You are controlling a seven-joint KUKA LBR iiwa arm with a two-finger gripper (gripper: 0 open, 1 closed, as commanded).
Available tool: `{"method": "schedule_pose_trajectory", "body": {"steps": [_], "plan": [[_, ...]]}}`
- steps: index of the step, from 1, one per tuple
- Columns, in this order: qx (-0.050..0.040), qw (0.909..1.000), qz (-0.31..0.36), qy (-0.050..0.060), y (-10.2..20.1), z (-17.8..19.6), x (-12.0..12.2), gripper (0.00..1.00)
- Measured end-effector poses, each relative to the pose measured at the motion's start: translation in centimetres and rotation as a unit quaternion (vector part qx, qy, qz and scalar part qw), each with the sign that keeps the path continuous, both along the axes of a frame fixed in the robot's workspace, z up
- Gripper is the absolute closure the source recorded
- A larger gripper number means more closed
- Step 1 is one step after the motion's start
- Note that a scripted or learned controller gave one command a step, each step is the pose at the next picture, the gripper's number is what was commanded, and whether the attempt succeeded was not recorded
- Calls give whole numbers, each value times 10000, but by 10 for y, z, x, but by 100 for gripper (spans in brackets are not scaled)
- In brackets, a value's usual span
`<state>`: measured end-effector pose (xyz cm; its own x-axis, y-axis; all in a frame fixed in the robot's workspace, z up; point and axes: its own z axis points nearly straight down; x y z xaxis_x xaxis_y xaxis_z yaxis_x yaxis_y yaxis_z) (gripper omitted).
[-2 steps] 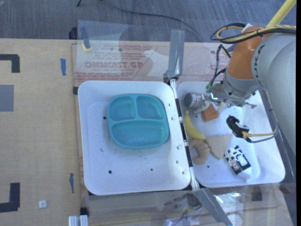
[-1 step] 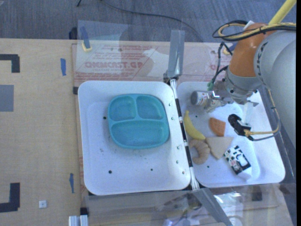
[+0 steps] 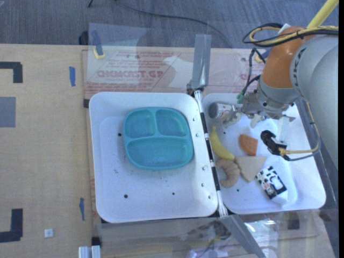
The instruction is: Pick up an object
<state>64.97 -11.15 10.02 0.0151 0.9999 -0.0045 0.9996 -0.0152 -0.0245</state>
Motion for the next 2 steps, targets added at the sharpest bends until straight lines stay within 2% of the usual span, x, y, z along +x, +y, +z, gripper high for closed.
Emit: {"method": "schedule_pose_trajectory", "body": {"steps": [1, 2], "plan": [[25, 9923, 1229, -179, -19, -10, -52, 0], [-14, 9924, 1213, -220, -23, 3, -50, 100]]}}
